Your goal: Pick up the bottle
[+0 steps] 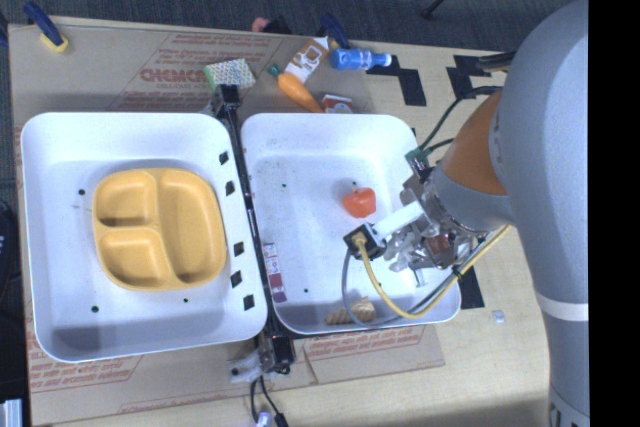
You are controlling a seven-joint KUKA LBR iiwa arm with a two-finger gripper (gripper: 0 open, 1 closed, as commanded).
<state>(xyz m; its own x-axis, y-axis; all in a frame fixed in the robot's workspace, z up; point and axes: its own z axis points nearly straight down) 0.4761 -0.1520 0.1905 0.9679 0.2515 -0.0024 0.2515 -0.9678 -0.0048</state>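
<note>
A small orange-red object (360, 202) lies in the middle of the right bin (300, 145); I cannot tell whether it is a bottle. My gripper (412, 253) hangs low over the right bin's near right corner, to the right of and below that object and apart from it. Nothing shows between it and the bin floor. Two bottles lie on the cardboard behind the bins: a blue bottle (355, 60) and a white one with an orange label (306, 61).
A tan lump (354, 313) rests by the right bin's front wall. A yellow cable (385, 300) loops under the wrist. The left bin (50, 145) holds a yellow divided tray (158, 227). An orange carrot-like piece (298, 92) and a green sponge (229, 73) lie behind the bins.
</note>
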